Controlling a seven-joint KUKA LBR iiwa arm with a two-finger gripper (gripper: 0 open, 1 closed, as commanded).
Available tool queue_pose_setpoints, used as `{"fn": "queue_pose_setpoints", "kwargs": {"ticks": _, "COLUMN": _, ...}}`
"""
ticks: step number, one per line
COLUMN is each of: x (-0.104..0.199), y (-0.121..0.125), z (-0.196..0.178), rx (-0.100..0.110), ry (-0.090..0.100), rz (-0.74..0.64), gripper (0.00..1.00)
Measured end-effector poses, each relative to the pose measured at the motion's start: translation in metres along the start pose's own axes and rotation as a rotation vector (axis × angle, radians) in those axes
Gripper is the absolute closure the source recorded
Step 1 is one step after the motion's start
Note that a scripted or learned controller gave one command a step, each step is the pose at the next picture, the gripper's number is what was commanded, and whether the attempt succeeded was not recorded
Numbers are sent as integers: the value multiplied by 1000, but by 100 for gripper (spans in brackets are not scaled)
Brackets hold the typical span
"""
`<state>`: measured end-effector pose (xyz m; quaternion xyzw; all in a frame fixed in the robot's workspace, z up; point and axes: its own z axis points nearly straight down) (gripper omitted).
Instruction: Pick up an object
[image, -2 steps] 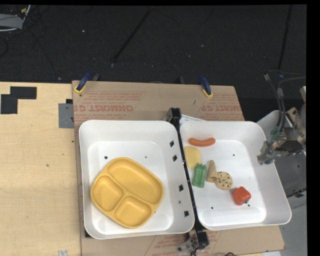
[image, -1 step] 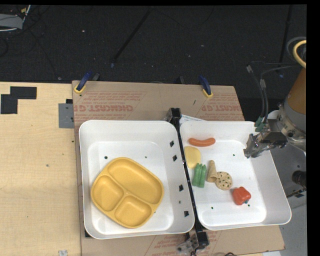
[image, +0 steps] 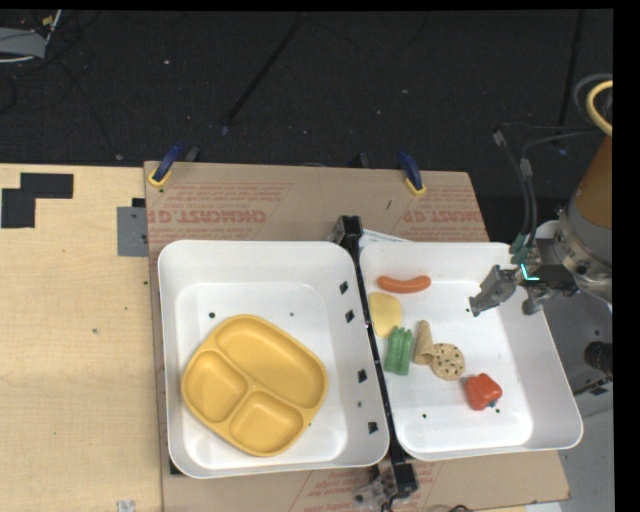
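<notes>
Two shallow white bins sit side by side on a cardboard sheet on the bench. The left bin (image: 170, 300) holds one yellow divided plate (image: 254, 383) with three compartments, lying flat toward the near-left part of the bin.

The right bin (image: 545, 400) holds the loose items, all in its left and centre portion. An orange-red hot dog (image: 403, 284) lies toward the far side. Nearer than it, a yellow piece (image: 385, 314) sits against the divider between the bins, with a green piece (image: 399, 351) just beside it on the near side. A tan cone-like piece (image: 423, 343) lies right of the green one, touching or nearly touching a round cookie (image: 447, 360). A red pepper-like item (image: 483, 391) sits apart, further right and nearer.

The gripper (image: 488, 297) hangs over the right part of the right bin, reaching in from the right, well apart from the hot dog and the cookie. No item is seen between the fingers. Whether the jaws are spread or closed: cannot tell, dark and small in view.
</notes>
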<state>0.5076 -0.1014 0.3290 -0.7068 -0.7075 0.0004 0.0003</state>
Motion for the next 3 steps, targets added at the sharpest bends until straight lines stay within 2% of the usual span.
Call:
{"fn": "queue_pose_setpoints", "kwargs": {"ticks": 1, "x": 0, "y": 0, "z": -10, "rx": 0, "ry": 0, "rz": 0, "gripper": 100}}
{"fn": "queue_pose_setpoints", "kwargs": {"ticks": 2, "x": 0, "y": 0, "z": -10, "rx": 1, "ry": 0, "rz": 0, "gripper": 0}}
{"fn": "queue_pose_setpoints", "kwargs": {"ticks": 3, "x": -32, "y": -17, "z": -14, "rx": -1, "ry": -1, "rz": 3, "gripper": 0}}
